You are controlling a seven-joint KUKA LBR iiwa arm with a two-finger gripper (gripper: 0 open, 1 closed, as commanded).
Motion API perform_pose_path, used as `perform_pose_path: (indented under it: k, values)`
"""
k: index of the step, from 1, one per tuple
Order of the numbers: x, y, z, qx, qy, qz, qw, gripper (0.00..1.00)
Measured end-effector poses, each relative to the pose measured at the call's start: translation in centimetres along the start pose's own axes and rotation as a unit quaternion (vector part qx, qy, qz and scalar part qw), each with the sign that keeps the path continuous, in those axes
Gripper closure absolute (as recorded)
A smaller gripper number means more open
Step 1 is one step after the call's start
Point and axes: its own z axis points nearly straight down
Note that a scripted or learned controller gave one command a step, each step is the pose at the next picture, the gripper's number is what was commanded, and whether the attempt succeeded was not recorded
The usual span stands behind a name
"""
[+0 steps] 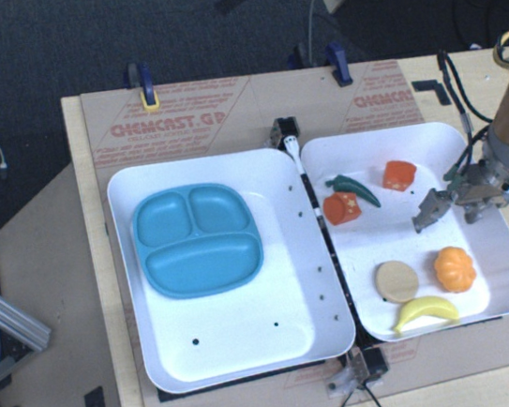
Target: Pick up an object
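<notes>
Gripper (434, 209) hovered low over the right bin (504, 288), whether spread or closed could not be told. Nearby lay a red piece (400, 174), green pepper (355, 188), orange (454, 268), banana (426, 311).

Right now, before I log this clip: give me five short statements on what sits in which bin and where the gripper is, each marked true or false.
1. The blue divided plate lies in the left bin. True.
2. The banana lies beside the blue plate. False: it lies in the right bin, near the front edge.
3. The gripper holds the orange fruit. False: the fruit lies on the bin floor, apart from the gripper, nearer the front.
4. A tan round disc lies next to the banana. True.
5. The green pepper is in the left bin. False: it lies in the right bin, against a red item.
</notes>
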Motion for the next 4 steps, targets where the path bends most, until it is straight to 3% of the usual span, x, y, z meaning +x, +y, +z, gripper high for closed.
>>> perform_pose_path:
  k: [1,3,4]
  values:
    - [0.0,0.3,-0.6,-0.006,-0.001,-0.002,1.0000,0.00]
    - [0.8,0.1,10.8,-0.004,0.000,-0.001,1.0000,0.00]
    - [0.7,0.2,9.4,-0.007,-0.002,-0.001,1.0000,1.00]
